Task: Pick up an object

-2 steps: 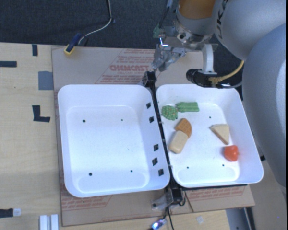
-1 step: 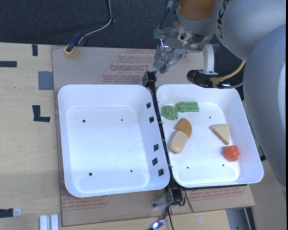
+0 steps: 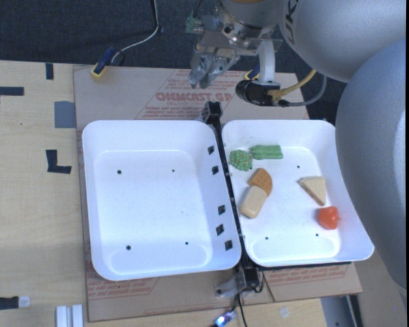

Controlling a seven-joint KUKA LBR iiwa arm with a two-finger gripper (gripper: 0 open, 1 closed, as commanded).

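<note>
Brown cardboard (image 3: 184, 97) lies under two white bins; its red print is partly hidden, reading roughly "CHEMCAST". Gripper (image 3: 206, 73) hangs above the far edge, blurred; whether it is open or closed I cannot tell. Left bin (image 3: 150, 251) looks smooth, glossy. Right bin (image 3: 341, 251) holds green broccoli (image 3: 241, 159), green pod (image 3: 266, 152), tan bread pieces (image 3: 256, 193), pale wedge (image 3: 314, 189), red tomato (image 3: 328, 217). Grey arm (image 3: 368, 60) is cut off at right.

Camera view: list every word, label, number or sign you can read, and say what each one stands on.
"CHEMCAST GP", red print, partly hidden, on the brown board under the bins; the letters are soft, so this reading is not certain.
Fainter red print lines above and below it on the same board: too blurred to read.
Dark letter strokes on the grey arm, near the orange band: cut off, not readable.
</note>
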